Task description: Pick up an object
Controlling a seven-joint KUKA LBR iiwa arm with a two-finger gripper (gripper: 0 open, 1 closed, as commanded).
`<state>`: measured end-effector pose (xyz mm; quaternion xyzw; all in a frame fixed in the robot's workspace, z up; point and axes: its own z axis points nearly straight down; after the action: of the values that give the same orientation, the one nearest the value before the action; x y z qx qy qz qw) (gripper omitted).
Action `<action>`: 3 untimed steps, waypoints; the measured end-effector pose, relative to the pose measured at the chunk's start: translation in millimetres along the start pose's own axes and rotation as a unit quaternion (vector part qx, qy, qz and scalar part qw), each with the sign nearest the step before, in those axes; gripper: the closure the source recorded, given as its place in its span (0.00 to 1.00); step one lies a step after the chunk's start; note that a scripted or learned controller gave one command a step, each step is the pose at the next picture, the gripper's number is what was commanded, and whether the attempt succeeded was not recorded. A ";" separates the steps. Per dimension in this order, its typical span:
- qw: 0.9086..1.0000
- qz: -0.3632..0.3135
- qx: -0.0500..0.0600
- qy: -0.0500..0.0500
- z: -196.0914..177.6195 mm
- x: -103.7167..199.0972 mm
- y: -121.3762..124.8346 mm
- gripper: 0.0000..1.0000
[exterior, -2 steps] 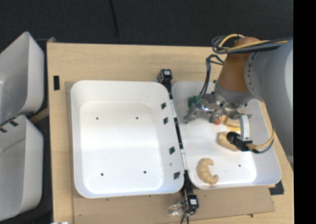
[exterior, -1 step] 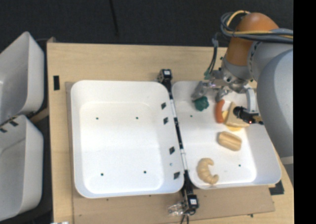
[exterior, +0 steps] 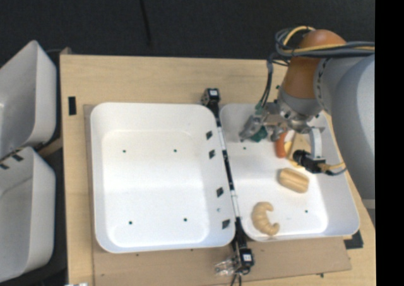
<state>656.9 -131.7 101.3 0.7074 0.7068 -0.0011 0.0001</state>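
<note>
Hand (exterior: 273,128) low over upper part of right bin (exterior: 334,215), right of frame centre; finger state can't tell, nothing visibly held. Orange object (exterior: 281,146) just beside it, tan block (exterior: 294,180) below, croissant-shaped piece (exterior: 265,218) near bin's lower edge. Pick judged not yet done: grasp and lift remain.

Robot lab, wooden bench (exterior: 158,79) (plain), twin white bins (exterior: 151,177), dark floor
</note>
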 end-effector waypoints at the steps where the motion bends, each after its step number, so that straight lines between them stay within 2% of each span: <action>1: 1.000 0.001 0.002 0.002 -0.7 -38.3 32.8 0.00; 2: 1.000 0.001 0.002 0.001 0.3 -50.2 31.5 0.00; 3: 1.000 0.000 -0.001 -0.001 -0.5 -77.1 20.3 0.00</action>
<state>677.2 -208.8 102.0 0.7072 0.7070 -0.0004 0.0016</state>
